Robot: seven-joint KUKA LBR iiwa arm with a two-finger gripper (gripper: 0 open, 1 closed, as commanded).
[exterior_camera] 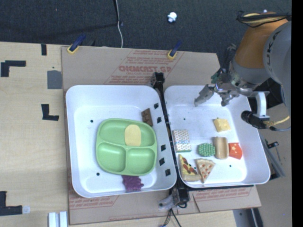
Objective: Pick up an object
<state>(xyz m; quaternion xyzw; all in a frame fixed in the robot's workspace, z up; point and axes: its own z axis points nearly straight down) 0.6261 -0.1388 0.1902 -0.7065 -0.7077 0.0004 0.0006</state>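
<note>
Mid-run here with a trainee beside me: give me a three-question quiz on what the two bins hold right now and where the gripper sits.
1. True or false: the yellow oval piece lies in a compartment of the green divided plate.
2. Multiple choice: the purple grape bunch lies
A. on the green divided plate
B. on the left bin floor below the plate
C. in the right bin
3. Fill in: the gripper hovers over the ____ bin's upper part.

Key
1. True
2. B
3. right
</note>
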